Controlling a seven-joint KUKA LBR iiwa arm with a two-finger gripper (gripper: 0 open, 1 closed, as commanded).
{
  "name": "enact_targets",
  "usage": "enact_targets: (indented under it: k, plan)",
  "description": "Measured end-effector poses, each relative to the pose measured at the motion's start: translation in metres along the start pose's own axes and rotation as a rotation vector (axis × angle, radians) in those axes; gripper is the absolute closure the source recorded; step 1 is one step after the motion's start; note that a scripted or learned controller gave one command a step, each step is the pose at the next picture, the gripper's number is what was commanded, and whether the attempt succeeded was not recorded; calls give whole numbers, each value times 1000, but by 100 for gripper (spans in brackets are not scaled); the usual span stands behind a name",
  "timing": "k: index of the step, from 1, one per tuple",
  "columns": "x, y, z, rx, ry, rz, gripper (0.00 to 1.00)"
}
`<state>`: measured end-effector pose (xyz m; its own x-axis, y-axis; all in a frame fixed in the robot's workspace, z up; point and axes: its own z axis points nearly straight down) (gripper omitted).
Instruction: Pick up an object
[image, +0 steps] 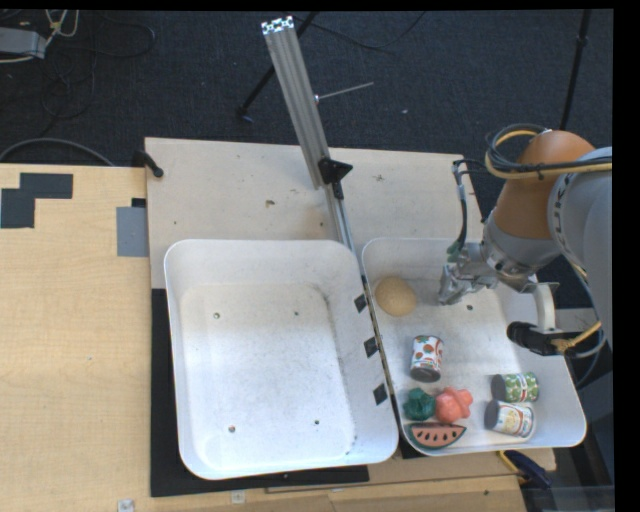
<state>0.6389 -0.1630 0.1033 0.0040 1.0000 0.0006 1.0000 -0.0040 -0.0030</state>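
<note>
In the right bin (560, 425) lie a tan round potato-like ball (395, 297), an upright can with a strawberry label (426, 357), a green toy (419, 405), a red-orange toy (453, 404), a watermelon slice (437, 436), a green can (516, 387) and a can with a yellow label (510, 418). My gripper (452, 287) hangs over the bin's upper part, a little to the right of the tan ball and apart from it. I see nothing held in it.
The left bin (190, 400) lies beside the right one, with black clips (366, 325) along the shared edge. A slanted aluminium bar (305, 110) rises behind the bins. A light wooden surface (70, 340) spans the left.
</note>
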Motion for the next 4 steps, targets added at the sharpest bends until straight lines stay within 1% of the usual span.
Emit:
enact_targets:
  k: [1,2,3,4]
  plan:
    - [2,-2,-43,-6,-1,-1,100]
    - [6,-1,-87,-6,-1,-5,100]
    - [4,-8,-148,-8,-2,-5,100]
    - [45,-14,-145,0,1,-7,100]
